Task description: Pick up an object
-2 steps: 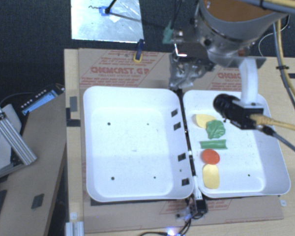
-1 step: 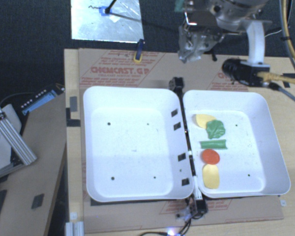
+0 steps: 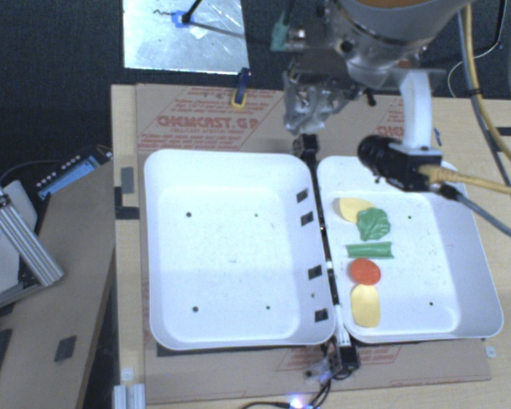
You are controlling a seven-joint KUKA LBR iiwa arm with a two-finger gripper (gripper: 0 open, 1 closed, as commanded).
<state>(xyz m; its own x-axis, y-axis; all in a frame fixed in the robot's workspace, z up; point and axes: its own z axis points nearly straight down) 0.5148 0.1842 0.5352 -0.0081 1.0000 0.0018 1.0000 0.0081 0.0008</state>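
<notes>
Several small toy foods lie in the right bin [image 3: 460, 254]: a pale yellow round piece [image 3: 351, 208], a green leafy piece [image 3: 374, 223], a green bean-like strip [image 3: 370, 250], a red-orange tomato slice [image 3: 364, 272] and a yellow oval piece [image 3: 365, 305]. They form a column along the bin's left side. My gripper [image 3: 307, 119] hangs at the top of the view, above the far rim where the two bins meet, well back from the foods. Nothing shows between its fingers.
The left bin [image 3: 230, 254] lies beside the right one, joined by black clips [image 3: 307, 220]. A black cylindrical fitting [image 3: 392, 162] with a yellow cable overhangs the right bin's far edge. A shiny metal sheet [image 3: 186, 24] lies at the back left.
</notes>
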